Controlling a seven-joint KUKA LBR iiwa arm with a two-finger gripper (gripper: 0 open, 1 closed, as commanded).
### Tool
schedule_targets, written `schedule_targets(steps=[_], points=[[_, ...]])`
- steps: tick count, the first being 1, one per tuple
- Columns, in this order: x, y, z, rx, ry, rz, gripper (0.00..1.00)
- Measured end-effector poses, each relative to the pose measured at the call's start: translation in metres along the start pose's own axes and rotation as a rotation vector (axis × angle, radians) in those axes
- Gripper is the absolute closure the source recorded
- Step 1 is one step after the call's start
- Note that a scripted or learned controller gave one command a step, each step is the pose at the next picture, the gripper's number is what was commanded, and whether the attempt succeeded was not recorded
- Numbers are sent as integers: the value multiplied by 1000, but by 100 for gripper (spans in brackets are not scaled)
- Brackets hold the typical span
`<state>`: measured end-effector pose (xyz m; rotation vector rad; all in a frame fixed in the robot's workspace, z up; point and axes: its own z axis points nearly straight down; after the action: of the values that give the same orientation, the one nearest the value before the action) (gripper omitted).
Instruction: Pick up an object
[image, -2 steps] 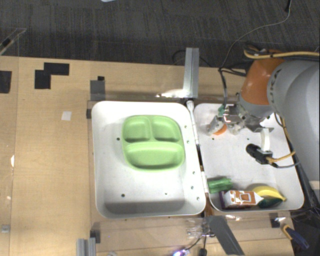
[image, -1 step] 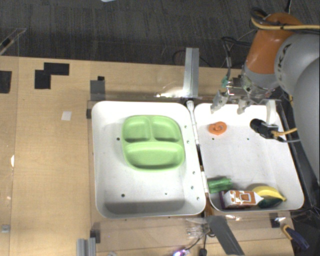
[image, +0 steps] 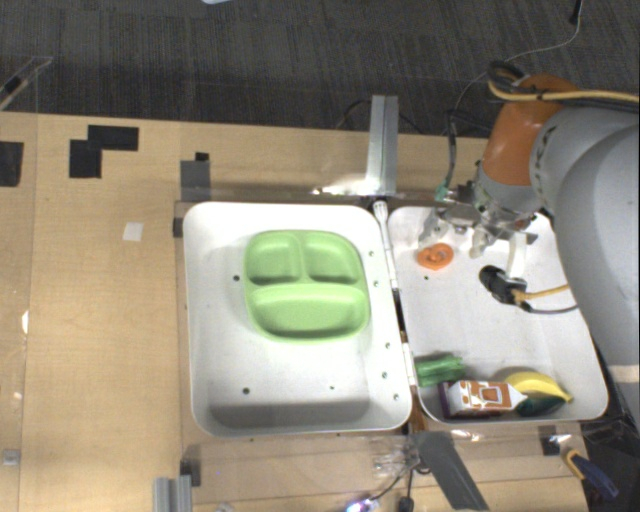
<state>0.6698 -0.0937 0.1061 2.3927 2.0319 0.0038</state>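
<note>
Your desk (image: 90, 330) carries two white bins side by side. Left bin (image: 215, 400): one green tray (image: 303, 283) with three compartments, lying flat near the middle, slightly toward the far side. Right bin (image: 560, 345): four loose items. An orange disc (image: 434, 256) lies at the far left corner, close to the dividing wall. A green piece (image: 439, 368) lies at the near left, against that wall. Just beside it, along the near edge, you have a brown and white carton (image: 482, 397) on its side, and a banana (image: 537, 385) touching the carton's right end, with something dark green under it that is too small to identify. Your arm (image: 580, 170) enters from the right, orange band at the far edge of the bin. The claw (image: 480, 232) hangs over the far part of the right bin, just right of the orange disc; nothing shows between its fingers, and whether it is released or clenched you cannot tell from here. A black and yellow cable fitting (image: 505, 283) hangs below it over the bin floor.
</note>
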Motion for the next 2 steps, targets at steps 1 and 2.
schedule_targets(steps=[1, 2], points=[[5, -33, 16, -6, 0, -125, 0], [-25, 5, 18, -5, -1, -111, 0]])
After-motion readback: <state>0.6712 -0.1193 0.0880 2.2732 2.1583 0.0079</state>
